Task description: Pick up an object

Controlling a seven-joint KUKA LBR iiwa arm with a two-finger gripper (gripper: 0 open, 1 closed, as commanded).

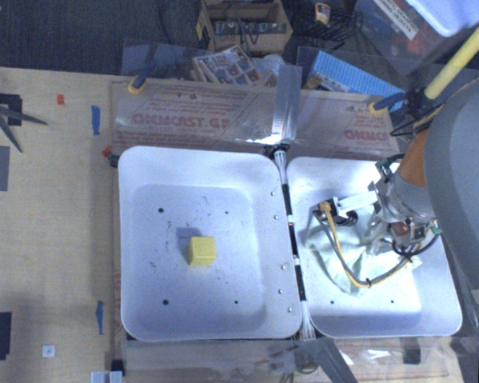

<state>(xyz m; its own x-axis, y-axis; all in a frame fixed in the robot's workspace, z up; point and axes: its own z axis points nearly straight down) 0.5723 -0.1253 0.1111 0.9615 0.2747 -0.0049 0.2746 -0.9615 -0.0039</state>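
Yellow foam-like cube (203,250) sits in the left white plastic bin (144,174), well left of the pincer (379,234). That pincer hangs low over the right white bin (433,313); whether it grips anything, I cannot tell.

Two bins side by side on the table (44,256). The left bin (144,174) holds a single block (203,250), lying on its floor a little left of centre. The right bin (433,317) touches the left bin along a shared edge; above it stands the arm (457,166), with the gripper (382,226) over its middle.
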